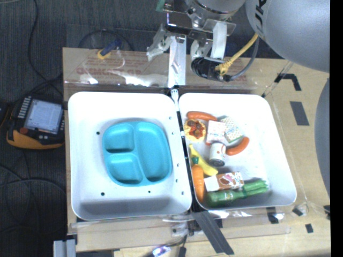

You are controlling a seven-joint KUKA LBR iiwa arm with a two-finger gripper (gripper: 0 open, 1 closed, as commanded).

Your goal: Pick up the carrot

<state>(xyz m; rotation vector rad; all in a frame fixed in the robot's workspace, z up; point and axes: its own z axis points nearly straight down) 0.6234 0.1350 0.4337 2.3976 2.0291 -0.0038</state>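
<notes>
Orange and tapering, the carrot lies against the left wall of the right bin, close to that bin's near corner, its thick end toward the far side and its tip pointing at the near rim. A yellow banana-like piece touches the carrot's far end, and a small carton with a red-and-white label sits just beside the carrot on its right, resting partly on a green cucumber that runs along the bin's near wall. Farther from the carrot, toward the bin's far side, a small can stands among a red-orange sausage, a white box, a dotted packet, a second sausage and a pizza-slice toy. Left of the carrot, across the divider, the left bin holds a blue compartment tray. The end effector hangs well apart from the carrot, beyond the bins' far rims and above the counter, roughly in line with the divider; whether it is open or closed cannot be made out, and nothing can be seen held in it. A yellow cable curls beside it. A handheld controller lies on the floor well left of the left bin.
</notes>
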